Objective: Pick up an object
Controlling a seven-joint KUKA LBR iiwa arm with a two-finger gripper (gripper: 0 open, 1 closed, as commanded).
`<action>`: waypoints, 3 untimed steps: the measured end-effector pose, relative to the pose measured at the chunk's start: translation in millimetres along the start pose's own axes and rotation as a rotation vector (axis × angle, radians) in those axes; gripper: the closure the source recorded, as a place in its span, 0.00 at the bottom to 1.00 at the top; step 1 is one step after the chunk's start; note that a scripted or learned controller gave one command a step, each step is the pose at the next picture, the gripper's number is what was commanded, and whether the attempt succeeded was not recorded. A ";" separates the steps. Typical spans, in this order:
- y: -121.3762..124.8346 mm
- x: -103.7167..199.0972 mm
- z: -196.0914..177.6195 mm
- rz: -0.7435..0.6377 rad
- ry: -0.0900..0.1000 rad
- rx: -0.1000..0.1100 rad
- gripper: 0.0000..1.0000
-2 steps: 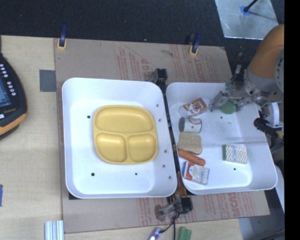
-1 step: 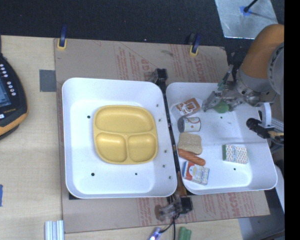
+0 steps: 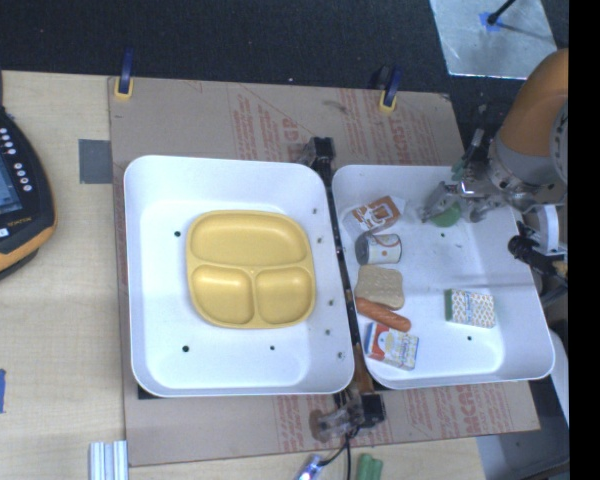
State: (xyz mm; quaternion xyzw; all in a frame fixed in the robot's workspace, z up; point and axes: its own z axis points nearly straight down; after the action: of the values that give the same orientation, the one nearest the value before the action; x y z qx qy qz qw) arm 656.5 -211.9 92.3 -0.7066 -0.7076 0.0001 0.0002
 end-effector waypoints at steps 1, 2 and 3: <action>-0.1 -0.4 -10.5 -0.001 0.001 0.002 1.00; -6.4 55.5 -15.5 -0.004 -0.001 0.004 1.00; -56.7 23.9 -92.9 -0.001 -0.001 0.002 1.00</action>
State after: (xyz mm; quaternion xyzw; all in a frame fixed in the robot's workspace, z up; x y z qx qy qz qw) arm 599.8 -188.2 185.2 -0.7063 -0.7079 0.0010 0.0005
